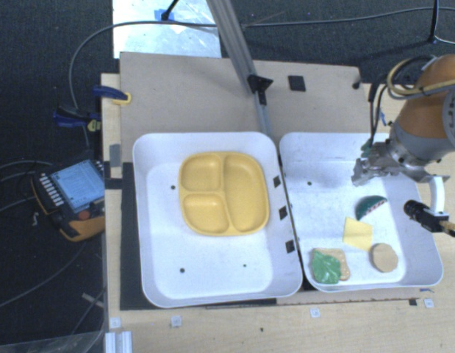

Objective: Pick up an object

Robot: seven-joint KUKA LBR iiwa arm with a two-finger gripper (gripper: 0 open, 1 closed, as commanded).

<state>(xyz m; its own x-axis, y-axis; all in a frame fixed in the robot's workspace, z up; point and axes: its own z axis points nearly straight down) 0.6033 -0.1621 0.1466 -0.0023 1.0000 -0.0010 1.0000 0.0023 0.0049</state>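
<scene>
The gripper (368, 169) hangs just beyond the green wedge (371, 206) in the right bin (315, 160) — probably lining up a grab — its grip state unclear.

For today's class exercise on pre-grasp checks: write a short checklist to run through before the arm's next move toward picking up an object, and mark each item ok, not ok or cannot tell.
1. Objects lie in the right white bin: ok; green-and-dark wedge, yellow square slice, round tan disc, green-topped toast piece.
2. Objects apart enough to single one out: ok; only wedge and yellow slice sit close.
3. Gripper over that bin: ok, above the wedge.
4. Finger opening: cannot tell.
5. Anything held: cannot tell.
6. Yellow divided plate out of the way: ok, in the left bin.
</scene>
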